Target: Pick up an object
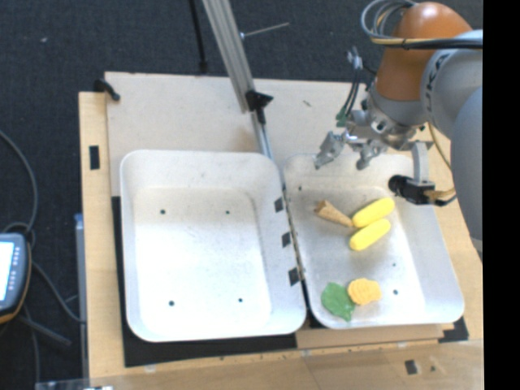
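My gripper (344,157) hangs above the far edge of the right bin (431,299), its two fingers spread apart with nothing between them. Below and in front of it lie a tan wedge-shaped piece (332,213) and two yellow oblong pieces, one (373,212) above the other (369,235), near the bin's middle. A green leaf-shaped piece (336,301) and a small orange-yellow piece (364,291) lie close together at the bin's near edge.
The left bin (203,242) sits beside the right one, their walls meeting at the centre. A slanted metal pole (231,51) rises from the bench behind the bins. A black clip (410,189) hangs from the arm over the right bin's far right.
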